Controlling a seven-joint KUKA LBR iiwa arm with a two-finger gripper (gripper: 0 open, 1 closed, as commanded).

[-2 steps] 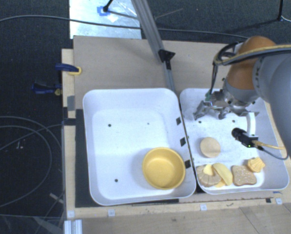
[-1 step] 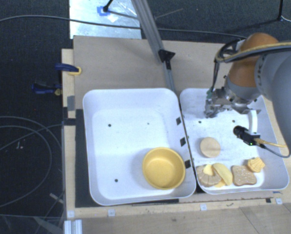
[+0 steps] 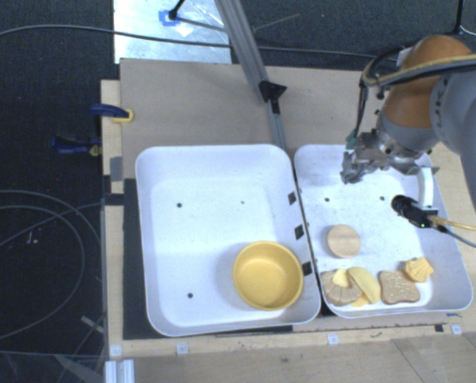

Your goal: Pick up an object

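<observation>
My gripper [image 3: 354, 174] hangs over the far part of the right bin [image 3: 317, 166], well above and behind the objects. On the bin floor lies a round tan disc [image 3: 344, 241]. Along the near edge sit a brown mushroom-like piece [image 3: 340, 288], a yellow banana-shaped piece [image 3: 366, 285], a brown toast slice [image 3: 398, 287] and a small orange-yellow piece [image 3: 418, 270]. The left bin [image 3: 198, 182] has a yellow bowl [image 3: 267, 274] near its front right corner. No object is visible at the gripper.
A grey pole [image 3: 245, 42] slants across the bench behind the bins, ending at a black clamp [image 3: 271, 92]. A black connector with a yellow cable [image 3: 409, 209] hangs over the right bin's right side. Cables lie on the dark floor at left.
</observation>
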